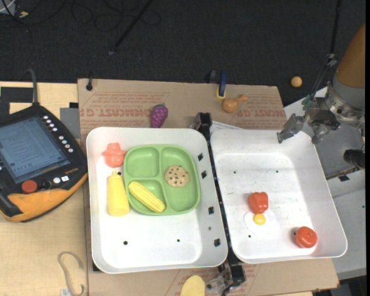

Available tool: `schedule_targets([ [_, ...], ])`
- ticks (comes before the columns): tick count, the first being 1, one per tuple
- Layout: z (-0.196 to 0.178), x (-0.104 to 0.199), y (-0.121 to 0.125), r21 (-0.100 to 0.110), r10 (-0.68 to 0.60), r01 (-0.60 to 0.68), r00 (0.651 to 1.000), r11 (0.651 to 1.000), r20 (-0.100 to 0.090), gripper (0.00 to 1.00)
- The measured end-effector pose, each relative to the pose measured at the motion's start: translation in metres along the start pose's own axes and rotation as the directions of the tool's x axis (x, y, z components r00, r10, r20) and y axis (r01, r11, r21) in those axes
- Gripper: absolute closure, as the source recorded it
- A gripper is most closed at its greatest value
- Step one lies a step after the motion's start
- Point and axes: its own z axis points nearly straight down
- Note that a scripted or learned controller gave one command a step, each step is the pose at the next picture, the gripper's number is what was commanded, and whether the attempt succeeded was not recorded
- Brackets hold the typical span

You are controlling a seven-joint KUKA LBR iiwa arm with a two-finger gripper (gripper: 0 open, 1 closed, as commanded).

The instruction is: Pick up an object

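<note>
The two white bins are the largest things on the bench: the left bin (105,239) and the right bin (320,184), sharing a middle wall. The arm (351,60) reaches in from the right, and its gripper (303,128) hangs over the right bin's upper right rim. Its two dark fingers (288,130) stand apart with nothing between them.

In the left bin, far to the left of the fingers, a green divided plate (188,196) carries a cookie (176,176) and a corn cob (147,197). A yellow bottle (117,194) lies just beside the plate's left edge, with a pink toy (113,155) above it.

Below the fingers, in the right bin, sit a red pepper (258,201) touching a small yellow piece (259,218), and a tomato (305,237) near the lower right corner. Bare white floor lies between the fingers and these three; nothing stands in the way.

Outside the bins, a tablet controller (31,153) rests far left, a purple grape bunch (159,115) and an orange pear-shaped toy (232,103) lie on the cardboard behind, and a lemon (193,285) sits at the front edge.
</note>
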Motion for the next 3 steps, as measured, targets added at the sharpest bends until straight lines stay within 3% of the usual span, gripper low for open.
schedule_targets([
  [1,-0.008,0.0,0.002,-0.014,-0.002,0.002,1.0,1.0,0.003,0.0],
  [3,0.096,0.005,0.013,-0.009,-0.008,0.008,1.0,1.0,0.002,0.0],
])
